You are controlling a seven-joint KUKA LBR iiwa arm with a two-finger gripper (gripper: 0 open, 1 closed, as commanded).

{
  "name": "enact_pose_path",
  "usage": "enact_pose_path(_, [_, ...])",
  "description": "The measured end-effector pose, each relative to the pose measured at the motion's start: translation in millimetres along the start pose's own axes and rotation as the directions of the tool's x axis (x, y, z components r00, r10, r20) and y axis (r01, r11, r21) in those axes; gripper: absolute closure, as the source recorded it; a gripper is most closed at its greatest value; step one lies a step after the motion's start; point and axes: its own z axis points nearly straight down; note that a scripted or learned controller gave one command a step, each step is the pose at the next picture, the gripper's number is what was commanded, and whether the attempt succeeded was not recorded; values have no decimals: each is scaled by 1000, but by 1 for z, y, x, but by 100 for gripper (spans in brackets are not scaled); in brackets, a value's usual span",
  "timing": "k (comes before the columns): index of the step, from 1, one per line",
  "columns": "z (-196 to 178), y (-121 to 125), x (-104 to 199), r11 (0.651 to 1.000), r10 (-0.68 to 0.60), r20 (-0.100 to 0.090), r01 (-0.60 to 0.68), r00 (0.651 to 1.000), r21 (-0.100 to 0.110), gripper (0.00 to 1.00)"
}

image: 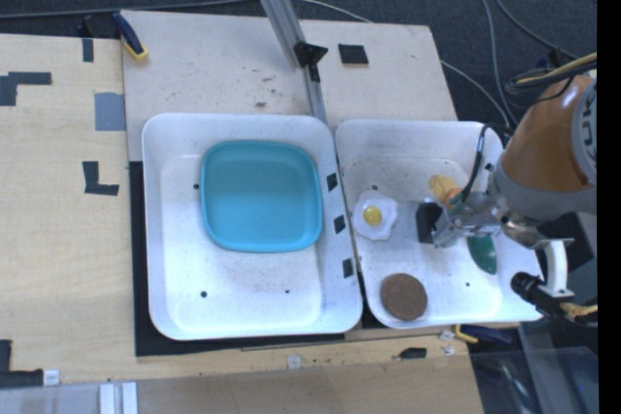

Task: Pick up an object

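Note:
The right bin (408, 143) holds a fried-egg toy (375, 215), a brown round cookie (403, 296), a small yellow piece (443, 186) and a green object (482, 253). My gripper (434, 224) is low inside this bin, right of the egg and just below the yellow piece. The green object lies under the wrist, partly hidden by it. Nothing shows between the fingers. The left bin (175, 296) holds a blue square plate (261, 196).
A metal pole (279, 0) slants up from the bins' shared back edge. Cables (505, 5) trail over the dark floor at the upper right. The arm's orange-banded body (548, 150) overhangs the right bin's right rim.

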Motion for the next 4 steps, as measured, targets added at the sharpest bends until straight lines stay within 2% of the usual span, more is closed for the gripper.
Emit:
enact_pose_path(1, [-54, -1, -10, 1000, 1, 0, -1, 1000, 0, 100])
enact_pose_path(2, [-97, 3, -5, 1000, 0, 0, 0, 1000, 1, 100])
enact_pose_path(4, [-99, 15, 86, 1000, -4, -2, 4, 1000, 5, 100])
